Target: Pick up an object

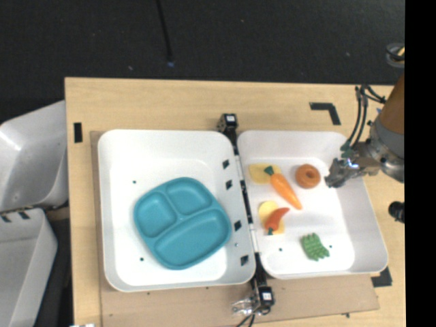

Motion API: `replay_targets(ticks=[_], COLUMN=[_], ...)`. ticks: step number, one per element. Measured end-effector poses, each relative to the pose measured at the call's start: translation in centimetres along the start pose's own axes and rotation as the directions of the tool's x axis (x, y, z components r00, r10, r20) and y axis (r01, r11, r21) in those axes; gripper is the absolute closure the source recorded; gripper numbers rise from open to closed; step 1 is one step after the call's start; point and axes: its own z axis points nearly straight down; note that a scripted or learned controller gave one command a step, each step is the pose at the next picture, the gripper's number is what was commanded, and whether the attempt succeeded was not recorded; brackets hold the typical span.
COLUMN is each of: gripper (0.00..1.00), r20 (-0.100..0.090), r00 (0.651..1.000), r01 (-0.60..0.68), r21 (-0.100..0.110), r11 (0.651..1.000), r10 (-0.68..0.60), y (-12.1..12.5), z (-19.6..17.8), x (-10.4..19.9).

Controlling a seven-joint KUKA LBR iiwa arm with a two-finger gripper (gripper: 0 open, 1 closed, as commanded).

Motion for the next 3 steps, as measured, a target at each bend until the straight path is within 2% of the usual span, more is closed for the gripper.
replay_targets(ticks=[1,2,3], gripper=[1.00,1.00,1.00], r20=[-0.002,-0.001,-0.003], r00=[1.000,1.000,1.000], r01=[0.003,0.001,0.004], r21=[0.003,0.004,0.000], r11=[1.000,1.000,1.000], r10=[-0.003,-0.001,-0.004], y=[-0.1,-1.6,-1.9], z=[0.5,1.1,-0.3], x=[6.0,10.9,16.1])
